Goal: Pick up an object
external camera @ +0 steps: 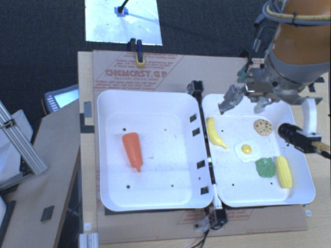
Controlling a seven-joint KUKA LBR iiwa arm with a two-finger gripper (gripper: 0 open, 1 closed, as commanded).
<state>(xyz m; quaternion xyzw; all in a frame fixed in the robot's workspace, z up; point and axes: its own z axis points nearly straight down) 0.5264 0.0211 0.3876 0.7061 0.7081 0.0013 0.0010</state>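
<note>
Gripper (243, 101) open, nothing held, hovering over the right bin (305, 192); approach step, next drop onto the banana (215, 133).

- One fixed camera, mounted above the surface (155, 66), angled down at a slant.
- Medium range: both white bins (155, 99) fit in frame, side by side.
- Arm (302, 30) enters from the right.

We are seeing a grey arm (302, 61) wearing a broad orange band (307, 4), grey cables looping beside it, a metal pincer (243, 101) below.
</note>
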